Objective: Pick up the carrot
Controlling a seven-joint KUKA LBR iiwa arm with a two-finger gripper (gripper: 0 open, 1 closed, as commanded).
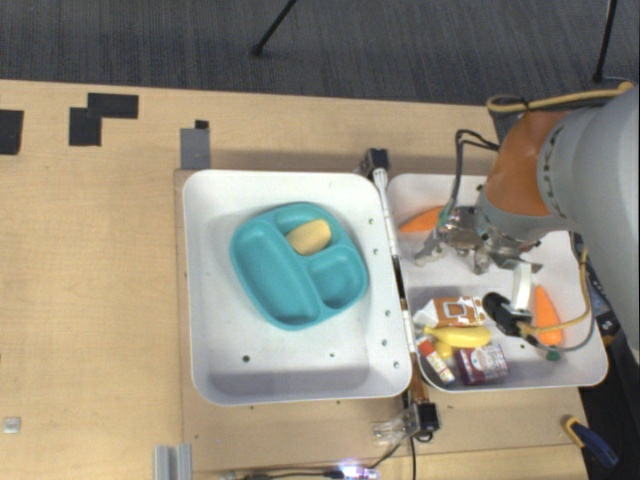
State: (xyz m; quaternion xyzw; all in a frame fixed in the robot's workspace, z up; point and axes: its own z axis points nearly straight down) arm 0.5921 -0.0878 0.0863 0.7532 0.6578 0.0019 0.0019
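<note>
An orange carrot (419,219) lies in the right bin (596,370) near its far left corner, with its right end hidden under the arm. My gripper (468,245) hangs low over the middle of that bin, just right of the carrot and close to it. The grey wrist with its orange band (520,173) covers the gripper from above. A second orange, carrot-like piece (546,307) lies near the bin's right wall.
The right bin's near part holds a banana (462,337), a brown packet (460,312), a purple can (484,365) and a small red and yellow item (434,358). In the left bin (290,378) a teal sectioned plate (285,283) carries a yellowish lump (309,236).
</note>
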